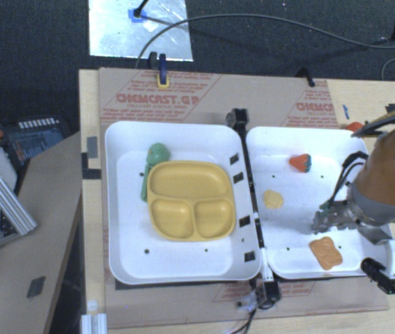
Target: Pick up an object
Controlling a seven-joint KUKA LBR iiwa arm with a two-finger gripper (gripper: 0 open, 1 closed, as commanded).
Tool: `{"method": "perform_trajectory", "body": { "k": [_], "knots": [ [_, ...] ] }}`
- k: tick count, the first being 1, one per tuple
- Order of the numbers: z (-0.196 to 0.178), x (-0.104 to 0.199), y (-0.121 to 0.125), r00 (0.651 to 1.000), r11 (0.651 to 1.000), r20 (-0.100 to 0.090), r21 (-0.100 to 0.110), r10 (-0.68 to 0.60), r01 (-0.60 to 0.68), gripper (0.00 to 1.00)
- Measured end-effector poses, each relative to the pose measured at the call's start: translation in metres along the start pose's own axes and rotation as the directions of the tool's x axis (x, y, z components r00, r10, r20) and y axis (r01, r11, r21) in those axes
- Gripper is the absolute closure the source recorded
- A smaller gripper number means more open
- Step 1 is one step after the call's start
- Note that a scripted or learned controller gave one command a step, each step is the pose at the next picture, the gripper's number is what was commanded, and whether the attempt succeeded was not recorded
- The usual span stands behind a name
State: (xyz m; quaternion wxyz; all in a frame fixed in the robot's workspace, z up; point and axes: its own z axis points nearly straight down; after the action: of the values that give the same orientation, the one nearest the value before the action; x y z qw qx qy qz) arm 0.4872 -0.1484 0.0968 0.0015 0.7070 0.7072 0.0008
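Low over the right bin point(301, 139), the gripper point(324, 219) hangs at the end of the grey arm point(385, 186), whose orange band shows just above the wrist. Its dark tip is small and blurred, so whether it is released or clenched cannot be told, and nothing is seen caught in it.

Just below and beside the tip lies an orange slab-shaped object point(326, 252), flat on the bin floor near the front wall; it seems to sit apart from the gripper, though the gap is hard to judge. To the left of the tip, a pale yellow lump point(273, 200) rests near the middle of the same bin. Farther back, a small red-orange piece with a blue edge point(300, 162) lies well apart from both.

Beyond the divider, the left bin point(124, 186) carries a yellow divided tray point(189, 200) with three compartments. A green toy point(153, 161) lies against the tray's back left edge, partly tucked beside it.

Both bins sit on a brown cardboard sheet point(204, 92).
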Motion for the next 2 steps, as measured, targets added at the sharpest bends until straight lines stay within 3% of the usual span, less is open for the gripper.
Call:
{"method": "perform_trajectory", "body": {
  "k": [2],
  "knots": [
    [-0.126, 0.001, 0.011, 1.000, 1.000, 0.002, -0.006, -0.004, 0.004, 1.00]
  ]
}}
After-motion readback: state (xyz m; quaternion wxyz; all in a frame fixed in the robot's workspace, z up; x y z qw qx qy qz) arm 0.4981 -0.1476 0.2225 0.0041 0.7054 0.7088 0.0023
